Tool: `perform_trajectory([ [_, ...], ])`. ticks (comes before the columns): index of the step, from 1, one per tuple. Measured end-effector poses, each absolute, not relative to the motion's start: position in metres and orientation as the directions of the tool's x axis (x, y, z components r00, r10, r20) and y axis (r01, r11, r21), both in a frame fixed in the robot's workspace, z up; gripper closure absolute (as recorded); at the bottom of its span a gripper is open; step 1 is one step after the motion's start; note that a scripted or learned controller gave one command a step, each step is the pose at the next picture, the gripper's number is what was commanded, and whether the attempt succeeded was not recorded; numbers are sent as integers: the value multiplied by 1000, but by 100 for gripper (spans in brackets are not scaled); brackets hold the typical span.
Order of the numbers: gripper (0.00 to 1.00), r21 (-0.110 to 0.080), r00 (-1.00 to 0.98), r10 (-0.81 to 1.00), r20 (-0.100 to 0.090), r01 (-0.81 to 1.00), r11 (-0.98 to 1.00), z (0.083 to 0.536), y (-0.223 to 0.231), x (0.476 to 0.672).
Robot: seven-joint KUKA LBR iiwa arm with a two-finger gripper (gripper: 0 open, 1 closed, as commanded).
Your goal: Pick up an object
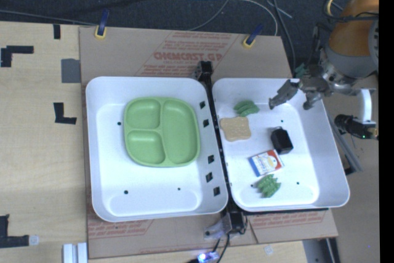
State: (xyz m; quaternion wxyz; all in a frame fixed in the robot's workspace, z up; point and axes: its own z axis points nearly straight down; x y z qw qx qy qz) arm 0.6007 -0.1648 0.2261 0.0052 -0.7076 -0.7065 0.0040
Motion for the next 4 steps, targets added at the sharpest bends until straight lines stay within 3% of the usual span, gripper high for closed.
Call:
perform_trajectory([
  [1,0,-1,-1,1000,0,1000,1,233,-165,603],
  [3,0,-6,-2,1000,0,1000,2,116,-164,612],
  [4,0,1,-1,1000,0,1000,1,86,-163,613],
])
